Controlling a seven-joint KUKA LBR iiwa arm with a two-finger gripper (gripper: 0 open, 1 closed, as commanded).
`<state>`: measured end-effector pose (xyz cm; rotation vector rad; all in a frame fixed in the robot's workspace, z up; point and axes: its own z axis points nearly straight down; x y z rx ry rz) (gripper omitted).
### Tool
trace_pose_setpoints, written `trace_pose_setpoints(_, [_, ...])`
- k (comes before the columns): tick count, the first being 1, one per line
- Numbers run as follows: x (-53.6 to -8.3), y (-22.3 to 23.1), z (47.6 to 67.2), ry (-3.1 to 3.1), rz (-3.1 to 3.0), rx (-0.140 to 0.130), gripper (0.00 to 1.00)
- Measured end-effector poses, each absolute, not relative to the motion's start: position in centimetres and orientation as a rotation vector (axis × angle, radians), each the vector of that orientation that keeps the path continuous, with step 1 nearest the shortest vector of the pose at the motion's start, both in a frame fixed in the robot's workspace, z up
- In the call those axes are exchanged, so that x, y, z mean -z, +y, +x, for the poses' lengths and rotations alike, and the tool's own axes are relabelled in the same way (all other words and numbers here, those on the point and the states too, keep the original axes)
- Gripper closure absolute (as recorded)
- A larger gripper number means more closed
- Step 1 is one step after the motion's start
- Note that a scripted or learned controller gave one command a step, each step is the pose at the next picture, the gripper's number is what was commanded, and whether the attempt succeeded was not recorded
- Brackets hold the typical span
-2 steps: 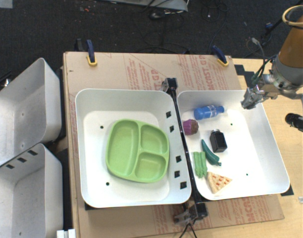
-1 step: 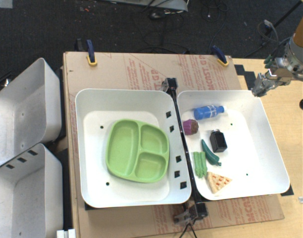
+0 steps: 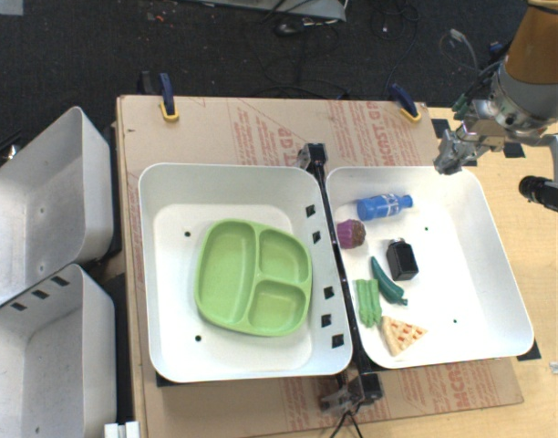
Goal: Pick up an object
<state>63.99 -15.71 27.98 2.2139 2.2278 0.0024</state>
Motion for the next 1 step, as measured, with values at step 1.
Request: trace_pose_setpoints(1, [-27.99, -9.51, 64.29, 2.23, 2.213, -0.003, 1.0])
